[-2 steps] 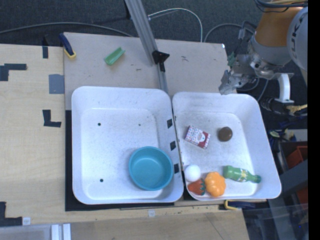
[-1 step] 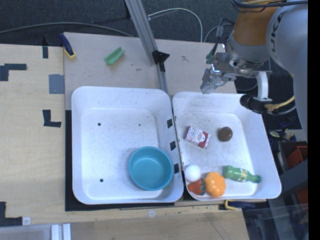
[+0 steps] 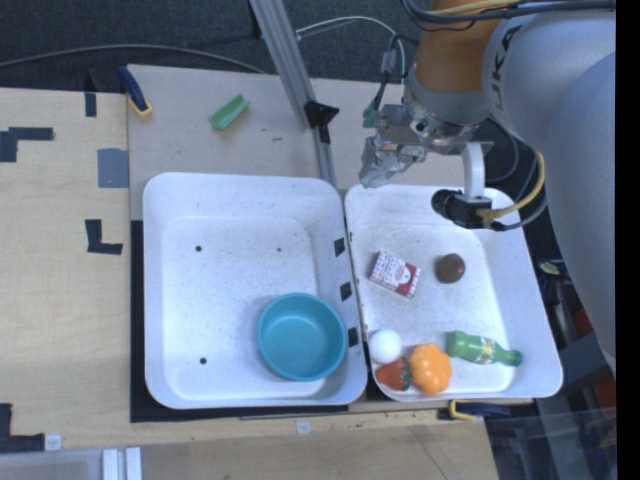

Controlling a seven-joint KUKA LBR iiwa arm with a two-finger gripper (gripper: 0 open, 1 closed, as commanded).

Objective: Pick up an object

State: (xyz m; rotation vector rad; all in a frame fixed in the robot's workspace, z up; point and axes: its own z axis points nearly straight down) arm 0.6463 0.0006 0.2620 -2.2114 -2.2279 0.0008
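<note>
My gripper (image 3: 377,171) hangs above the far left corner of the right bin (image 3: 520,268), with nothing seen between its fingers. Well below it in that bin lie a red and white carton (image 3: 394,273) and a brown ball (image 3: 450,267). Along the bin's near edge sit a white egg (image 3: 385,345), a red tomato (image 3: 394,374), an orange pepper (image 3: 431,368) and a green bottle (image 3: 482,349) on its side. A blue bowl (image 3: 301,335) stands in the left bin (image 3: 200,268) at its near right corner.
A grey metal post (image 3: 290,58) slants up behind the bins, close to the gripper's left. A green block (image 3: 229,112) and a blue and yellow clamp (image 3: 135,92) lie on the bench behind the left bin.
</note>
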